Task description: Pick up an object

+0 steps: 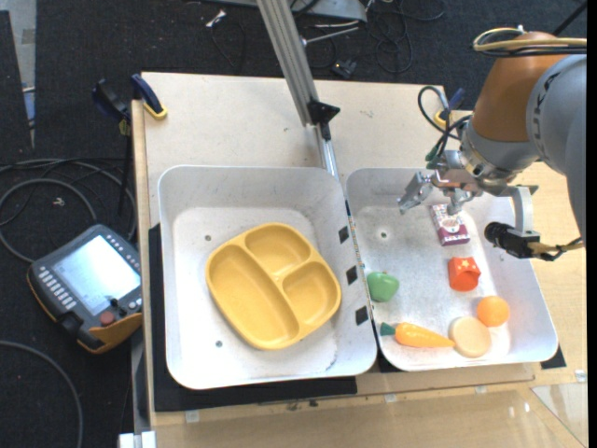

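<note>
Just below the spread, empty fingers (pixel 435 187) in the right bin (pixel 532 317), a purple-and-white box (pixel 451 225).

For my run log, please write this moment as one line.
arm: over right bin | gripper: open, above purple-white box | held: nothing | left bin: yellow divided plate

This is a robotics lab. A teach pendant (pixel 86 287) lies on the dark floor (pixel 65 63) among loose cables (pixel 37 194). A grey-and-orange arm (pixel 527 96) reaches over the table (pixel 233 119).
</note>
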### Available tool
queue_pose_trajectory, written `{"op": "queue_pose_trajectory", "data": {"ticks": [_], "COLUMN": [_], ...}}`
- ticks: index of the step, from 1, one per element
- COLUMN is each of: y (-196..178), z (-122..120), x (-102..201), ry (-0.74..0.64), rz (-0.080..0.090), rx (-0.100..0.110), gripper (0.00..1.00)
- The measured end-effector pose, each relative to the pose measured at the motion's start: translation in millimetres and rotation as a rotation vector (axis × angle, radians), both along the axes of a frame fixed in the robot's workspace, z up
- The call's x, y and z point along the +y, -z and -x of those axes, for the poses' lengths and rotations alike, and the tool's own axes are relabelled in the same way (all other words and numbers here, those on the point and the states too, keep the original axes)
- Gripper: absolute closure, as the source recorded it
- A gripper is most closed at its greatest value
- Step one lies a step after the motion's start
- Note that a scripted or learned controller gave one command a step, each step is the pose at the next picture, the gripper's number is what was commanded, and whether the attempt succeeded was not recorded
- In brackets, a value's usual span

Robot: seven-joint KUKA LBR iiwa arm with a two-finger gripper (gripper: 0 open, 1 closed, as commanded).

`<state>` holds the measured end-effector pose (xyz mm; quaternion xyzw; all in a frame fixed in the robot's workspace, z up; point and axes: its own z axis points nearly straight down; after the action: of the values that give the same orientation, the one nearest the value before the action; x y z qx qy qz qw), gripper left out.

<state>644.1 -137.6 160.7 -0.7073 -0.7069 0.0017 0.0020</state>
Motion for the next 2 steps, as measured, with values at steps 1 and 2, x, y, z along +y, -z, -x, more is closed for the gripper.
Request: {"op": "queue_pose_trajectory", "data": {"ticks": [1,2], "y": [64.2,49.0], "z": [-1.5,-4.0], "x": [0.2,0.0], "ry": [0.0,0.0], "rz": [0.0,0.001], "rx": [0.001,-0.008], "gripper": [0.0,1.0]}}
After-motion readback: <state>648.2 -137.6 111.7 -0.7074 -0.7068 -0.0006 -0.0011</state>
